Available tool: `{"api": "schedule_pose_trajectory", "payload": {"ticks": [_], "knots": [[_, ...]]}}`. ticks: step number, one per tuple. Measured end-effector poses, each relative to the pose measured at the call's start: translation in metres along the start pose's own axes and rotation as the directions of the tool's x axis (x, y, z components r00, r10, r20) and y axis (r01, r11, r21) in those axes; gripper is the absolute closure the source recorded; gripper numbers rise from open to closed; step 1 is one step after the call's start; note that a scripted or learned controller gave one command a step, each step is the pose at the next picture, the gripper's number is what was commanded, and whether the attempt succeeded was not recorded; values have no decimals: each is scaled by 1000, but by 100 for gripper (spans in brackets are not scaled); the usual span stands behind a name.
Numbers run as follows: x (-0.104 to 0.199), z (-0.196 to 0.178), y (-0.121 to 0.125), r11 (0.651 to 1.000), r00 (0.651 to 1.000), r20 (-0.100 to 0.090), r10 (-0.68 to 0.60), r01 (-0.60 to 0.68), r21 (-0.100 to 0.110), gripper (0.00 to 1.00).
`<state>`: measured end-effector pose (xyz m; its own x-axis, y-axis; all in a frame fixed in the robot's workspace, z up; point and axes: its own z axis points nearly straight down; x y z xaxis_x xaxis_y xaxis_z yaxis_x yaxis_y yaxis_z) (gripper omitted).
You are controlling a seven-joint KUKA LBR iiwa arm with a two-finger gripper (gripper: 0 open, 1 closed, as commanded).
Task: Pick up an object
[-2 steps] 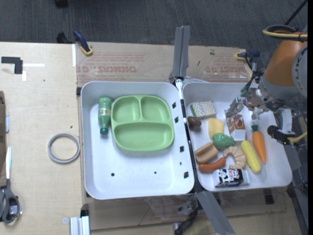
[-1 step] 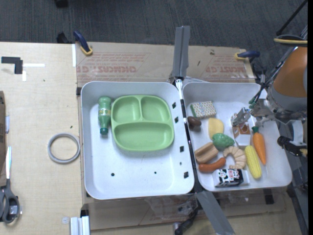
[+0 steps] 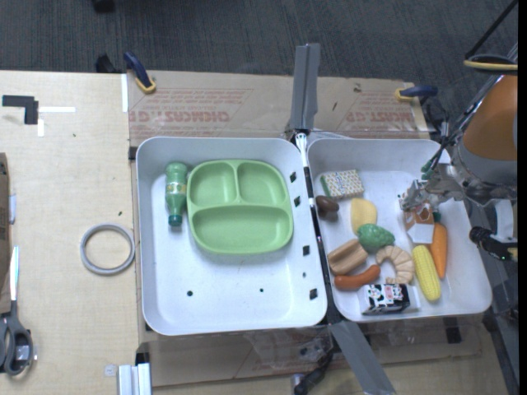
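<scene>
Camera view: fingers (image 3: 416,200) low in right bin (image 3: 469,303), spread unclear; carrot (image 3: 440,249), corn (image 3: 425,271) crowd beneath.

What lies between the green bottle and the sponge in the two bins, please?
In the camera view, the green divided plate and the walls where the two bins meet lie between the green bottle and the sponge.
</scene>
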<state>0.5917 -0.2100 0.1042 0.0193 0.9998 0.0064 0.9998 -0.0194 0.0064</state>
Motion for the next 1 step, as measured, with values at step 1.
{"api": "schedule_pose_trajectory", "payload": {"ticks": [1], "knots": [[46,-85,28,1000,1000,8,23,-23,7,100]]}}
